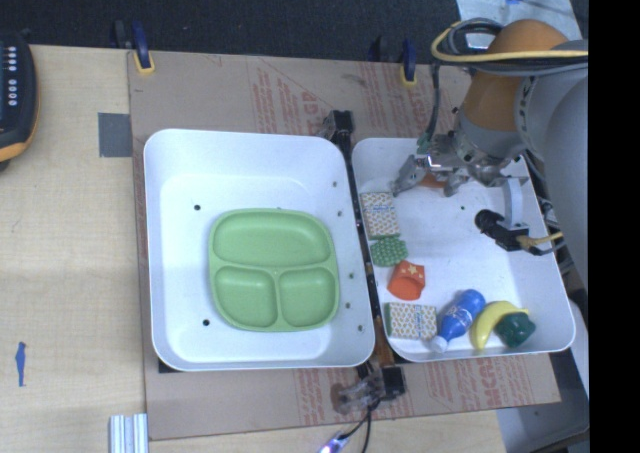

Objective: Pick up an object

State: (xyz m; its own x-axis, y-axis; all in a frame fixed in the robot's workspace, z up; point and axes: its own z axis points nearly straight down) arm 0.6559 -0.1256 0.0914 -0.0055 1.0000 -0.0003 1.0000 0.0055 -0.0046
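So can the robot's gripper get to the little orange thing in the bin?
Probably yes. The orange thing lies in the open on the floor of the right bin, with nothing on top of it. A green piece sits close above it, so the gripper, up near the bin's far edge, might bump that.

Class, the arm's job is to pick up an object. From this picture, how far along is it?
Done: the gripper has reached the far end of the right bin. In hand: nothing visibly lifted; something small and orange sits at its tip, unclear whether gripped. Left: the grasp and lift. The orange block, blue bottle and banana lie on the bin floor.
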